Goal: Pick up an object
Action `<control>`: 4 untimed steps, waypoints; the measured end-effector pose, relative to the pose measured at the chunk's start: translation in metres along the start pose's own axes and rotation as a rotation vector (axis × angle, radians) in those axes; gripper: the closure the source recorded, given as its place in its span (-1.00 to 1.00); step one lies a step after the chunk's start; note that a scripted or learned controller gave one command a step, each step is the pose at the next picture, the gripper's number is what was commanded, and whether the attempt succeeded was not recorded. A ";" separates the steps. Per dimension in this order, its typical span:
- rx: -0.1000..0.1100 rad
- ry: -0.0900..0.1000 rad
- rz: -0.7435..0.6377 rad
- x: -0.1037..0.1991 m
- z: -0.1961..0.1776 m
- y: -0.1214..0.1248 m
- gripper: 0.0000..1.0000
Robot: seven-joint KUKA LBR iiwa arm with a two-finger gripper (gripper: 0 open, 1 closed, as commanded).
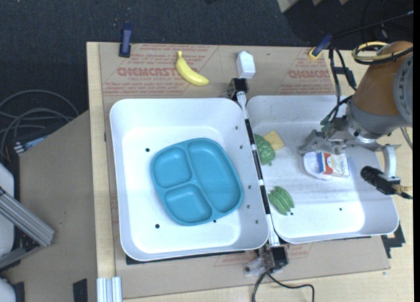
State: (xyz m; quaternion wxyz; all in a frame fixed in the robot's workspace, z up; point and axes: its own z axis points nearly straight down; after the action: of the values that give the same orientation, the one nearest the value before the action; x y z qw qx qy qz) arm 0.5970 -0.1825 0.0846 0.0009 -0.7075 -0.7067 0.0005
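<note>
Gripper (326, 142) hangs at twelve o'clock of white packet (326, 165) in right bin (374, 218); finger state cannot be told. Advised: centre over packet, descend squarely, then close.

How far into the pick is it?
Done: the gripper has reached the right bin, sitting just above the white packet. In hand: nothing visibly lifted; the packet lies on the bin floor. Left: grasp and raise it, or another item.
</note>
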 end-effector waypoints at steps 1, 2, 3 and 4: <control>0.000 0.000 0.000 -0.027 -0.011 -0.050 -1.00; -0.003 0.000 0.000 -0.027 -0.021 -0.050 1.00; -0.002 0.000 0.000 -0.027 -0.021 -0.050 -1.00; -0.006 -0.002 -0.002 -0.037 -0.156 0.005 -1.00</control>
State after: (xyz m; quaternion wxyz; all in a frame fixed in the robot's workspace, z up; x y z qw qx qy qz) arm 0.6024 -0.2201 0.2401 -0.0021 -0.7067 -0.7075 -0.0007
